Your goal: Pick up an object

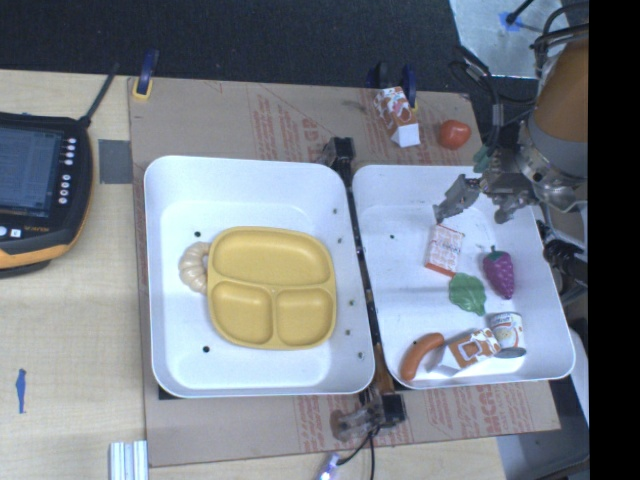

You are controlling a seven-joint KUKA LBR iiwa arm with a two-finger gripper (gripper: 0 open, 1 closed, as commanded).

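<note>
My gripper (481,202) hangs over the far part of the right bin (400,268), its two fingers spread open with nothing between them. Just below it lies a small red-and-white packet (445,249). Further toward the front are purple grapes (499,273), a green leaf (467,292), a small can (506,332), a little carton (467,349) and a sausage (421,356), all resting on the bin floor.
The left bin (170,218) holds a yellow divided plate (270,286) with a pale bun-like item (192,265) at its left edge. Behind the bins sit a red tomato (454,134) and a small carton (398,115). A control pendant (35,188) lies far left.
</note>
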